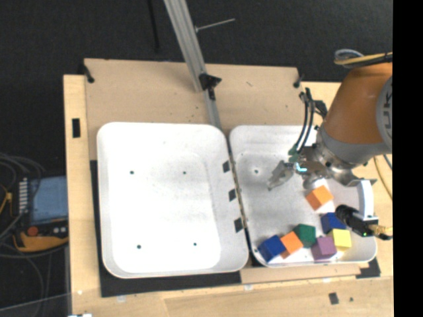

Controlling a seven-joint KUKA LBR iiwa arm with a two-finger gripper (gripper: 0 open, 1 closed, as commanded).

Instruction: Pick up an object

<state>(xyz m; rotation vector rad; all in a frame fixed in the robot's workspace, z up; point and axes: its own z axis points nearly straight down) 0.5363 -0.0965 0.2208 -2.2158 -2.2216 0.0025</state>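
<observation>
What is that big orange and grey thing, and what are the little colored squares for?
That big thing is a robot arm. The camera hangs above the bench and looks down on it. At the arm's end is a gripper, like a hand with two fingers, and it hangs over the right bin with nothing between its fingers. The colored squares are toy blocks lying in that bin: an orange block near the arm, and along the bottom edge a blue block, another orange one, a green block, a purple block and a yellow block. The robot is supposed to pick one up. The left bin sits beside it.
</observation>
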